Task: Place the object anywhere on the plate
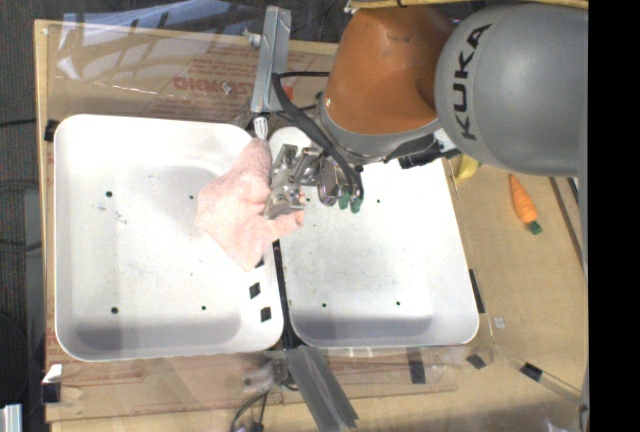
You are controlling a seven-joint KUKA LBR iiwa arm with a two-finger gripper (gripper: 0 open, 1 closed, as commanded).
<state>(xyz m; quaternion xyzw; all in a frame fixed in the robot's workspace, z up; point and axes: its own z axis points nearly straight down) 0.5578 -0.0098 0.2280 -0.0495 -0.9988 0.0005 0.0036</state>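
Two white bins (150,320); one pink cloth (238,205); one carrot (524,203).

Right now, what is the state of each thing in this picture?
Pink cloth: crumpled, draped over the divide between bins, mostly in the left bin.
Gripper: at the cloth's right edge.
Toy carrot: lying on the bench, outside the right bin.

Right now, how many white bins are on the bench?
2. The left bin has the pink cloth draped over its right edge; the right bin sits beside it, partly covered by the arm.
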